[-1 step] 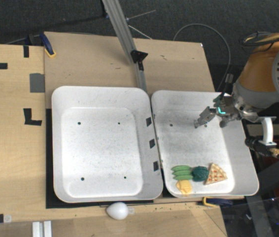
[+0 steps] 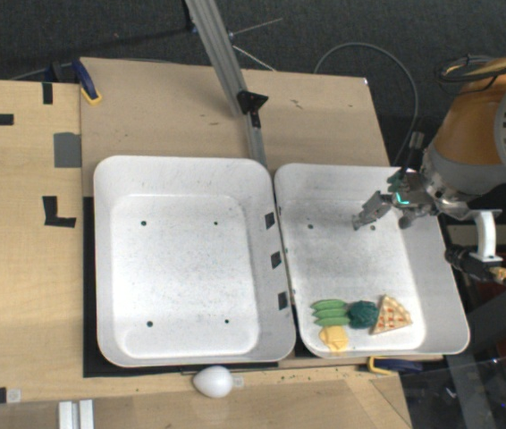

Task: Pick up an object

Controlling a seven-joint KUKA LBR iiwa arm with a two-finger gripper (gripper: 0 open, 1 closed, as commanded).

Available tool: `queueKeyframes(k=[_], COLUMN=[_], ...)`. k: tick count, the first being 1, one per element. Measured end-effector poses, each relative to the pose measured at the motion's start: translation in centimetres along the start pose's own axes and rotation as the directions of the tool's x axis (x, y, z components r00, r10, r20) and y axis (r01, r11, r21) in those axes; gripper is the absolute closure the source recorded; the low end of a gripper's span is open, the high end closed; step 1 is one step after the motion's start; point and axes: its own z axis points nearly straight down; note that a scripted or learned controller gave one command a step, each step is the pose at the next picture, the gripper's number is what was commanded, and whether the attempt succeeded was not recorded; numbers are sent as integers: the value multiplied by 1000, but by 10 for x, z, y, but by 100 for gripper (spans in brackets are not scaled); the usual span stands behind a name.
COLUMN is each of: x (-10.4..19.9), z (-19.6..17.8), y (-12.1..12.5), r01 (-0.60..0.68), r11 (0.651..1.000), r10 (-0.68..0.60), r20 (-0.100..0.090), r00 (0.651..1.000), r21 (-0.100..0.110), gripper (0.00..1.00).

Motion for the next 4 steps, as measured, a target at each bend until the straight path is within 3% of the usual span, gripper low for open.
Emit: queueKeyframes(k=[2,3,4], x=[7,7,0], z=[99,86,40], y=[-3,-2,2], r01=[-1,1,-1], r11=[1000,1000,1000], r10=[1,-1,1], r20=[0,0,2], r00=[1000,1000,1000], r21=[6,2,-5], gripper=[0,100,100])
